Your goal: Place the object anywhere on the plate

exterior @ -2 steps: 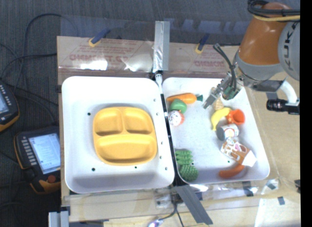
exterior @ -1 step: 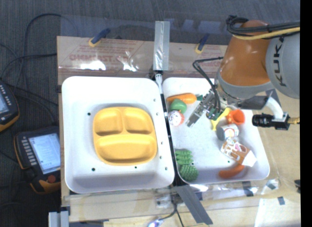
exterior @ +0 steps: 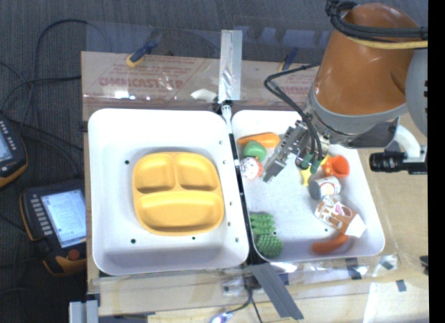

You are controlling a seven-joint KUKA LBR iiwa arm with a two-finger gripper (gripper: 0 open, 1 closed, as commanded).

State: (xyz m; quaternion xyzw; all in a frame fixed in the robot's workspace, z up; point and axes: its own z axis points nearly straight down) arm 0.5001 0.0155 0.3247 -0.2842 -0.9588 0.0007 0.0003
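Meanwhile, hand hovers near right bin's inner wall.

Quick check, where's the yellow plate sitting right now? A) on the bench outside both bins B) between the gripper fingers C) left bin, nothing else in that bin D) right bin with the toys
C: the yellow plate lies flat in the left bin, while the gripper hangs over the toys in the right bin.

Beside my bench, at the far left, lie a black handheld controller and a tablet with a lit screen. Blue clamps pin a clear plastic sheet beyond my two white bins.
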